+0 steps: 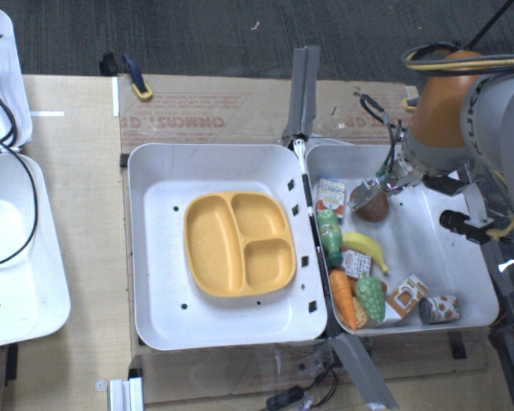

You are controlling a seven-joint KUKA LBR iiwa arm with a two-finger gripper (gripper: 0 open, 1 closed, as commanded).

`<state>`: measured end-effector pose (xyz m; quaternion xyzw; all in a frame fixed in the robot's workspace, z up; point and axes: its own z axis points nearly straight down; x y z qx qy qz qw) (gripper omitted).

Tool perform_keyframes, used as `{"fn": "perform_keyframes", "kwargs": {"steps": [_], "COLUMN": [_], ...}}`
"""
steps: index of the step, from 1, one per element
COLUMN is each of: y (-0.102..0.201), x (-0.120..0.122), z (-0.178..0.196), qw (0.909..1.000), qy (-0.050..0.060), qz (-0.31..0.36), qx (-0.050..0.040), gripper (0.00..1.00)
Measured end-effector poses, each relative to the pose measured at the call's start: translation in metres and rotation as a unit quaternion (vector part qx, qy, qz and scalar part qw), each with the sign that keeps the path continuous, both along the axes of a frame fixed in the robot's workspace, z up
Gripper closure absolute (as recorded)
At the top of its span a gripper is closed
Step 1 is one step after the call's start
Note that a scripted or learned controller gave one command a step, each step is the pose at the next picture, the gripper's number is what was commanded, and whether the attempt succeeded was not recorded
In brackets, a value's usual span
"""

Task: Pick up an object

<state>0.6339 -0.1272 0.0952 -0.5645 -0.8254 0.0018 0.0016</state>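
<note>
Your arm (475, 114) comes in from the right, its orange band above the far right corner of the right bin (471, 255). The gripper (379, 188) hangs low over the far left part of that bin, right over a brown round thing (373, 207). You cannot tell from here whether the jaws are spread or pressed together, nor whether they touch that brown thing.

The things you could pick lie mostly along the left wall of the right bin. Farthest is a small white and red packet (330, 192). Just nearer is a green bottle (331, 236), with a banana (366, 248) to its right. A small printed packet (356, 265) lies against the banana's near side. Nearer still, a carrot (343, 298) lies beside a bumpy green thing (370, 299). To the right of those sit a small orange and white box (405, 297) and a can (439, 308) on its side.

In the left bin (154, 315) lies a yellow tray (238, 243) with three compartments. Both bins rest on the table (206, 110).
</note>
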Motion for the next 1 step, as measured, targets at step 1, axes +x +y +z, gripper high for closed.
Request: {"fn": "perform_keyframes", "kwargs": {"steps": [1], "y": [0.0528], "x": [-0.0025], "z": [0.0939], "qw": [1.0000], "qy": [-0.001], "qz": [-0.008], "qx": [0.0001], "gripper": [1.00]}}
